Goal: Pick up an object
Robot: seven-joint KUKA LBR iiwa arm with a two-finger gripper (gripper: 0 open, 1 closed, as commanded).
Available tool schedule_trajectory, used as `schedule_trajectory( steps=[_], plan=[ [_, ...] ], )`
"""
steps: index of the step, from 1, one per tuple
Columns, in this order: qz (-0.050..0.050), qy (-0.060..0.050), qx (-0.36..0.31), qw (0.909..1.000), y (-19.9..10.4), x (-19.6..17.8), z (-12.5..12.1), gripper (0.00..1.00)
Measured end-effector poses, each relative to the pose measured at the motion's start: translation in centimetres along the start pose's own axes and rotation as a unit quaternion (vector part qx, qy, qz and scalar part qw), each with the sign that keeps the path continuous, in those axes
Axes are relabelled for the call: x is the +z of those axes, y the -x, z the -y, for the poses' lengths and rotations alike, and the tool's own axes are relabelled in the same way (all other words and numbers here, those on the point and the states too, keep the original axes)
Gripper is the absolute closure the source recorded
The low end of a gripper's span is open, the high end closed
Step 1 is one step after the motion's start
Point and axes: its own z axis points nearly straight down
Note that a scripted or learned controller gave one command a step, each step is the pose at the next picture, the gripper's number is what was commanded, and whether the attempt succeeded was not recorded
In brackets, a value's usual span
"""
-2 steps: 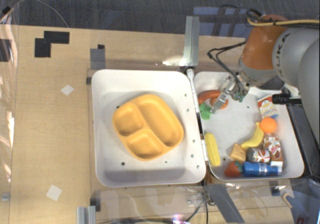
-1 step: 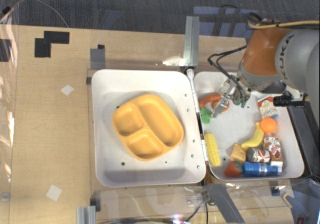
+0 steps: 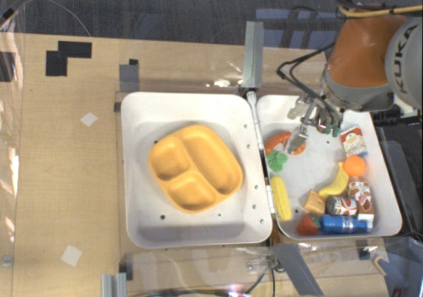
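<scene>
My gripper (image 3: 301,138) hangs over the upper left part of the right bin (image 3: 390,219), below the arm's orange band (image 3: 360,44). Its tip is right above an orange-red toy carrot (image 3: 283,141), touching or nearly touching it. Just below the carrot lies a green toy vegetable (image 3: 276,161). A yellow corn cob (image 3: 281,197) lies along the bin's left wall. Further right are a banana (image 3: 335,184), an orange ball (image 3: 355,166) and a small carton (image 3: 353,139).
The left bin (image 3: 135,223) holds a yellow divided plate (image 3: 194,167). In the right bin's lower corner sit a blue bottle (image 3: 345,225), a red item (image 3: 307,225), a can (image 3: 340,206) and a small brown block (image 3: 314,202). A metal divider (image 3: 252,57) stands between the bins.
</scene>
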Motion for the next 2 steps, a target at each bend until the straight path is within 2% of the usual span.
schedule_trajectory(
  steps=[1,2],
  plan=[
    [-0.005,-0.002,0.167,0.986,-3.6,0.6,-6.8,0.0],
    [-0.008,-0.003,0.223,0.9747,-11.7,5.4,-15.2,0.0]
  ],
)
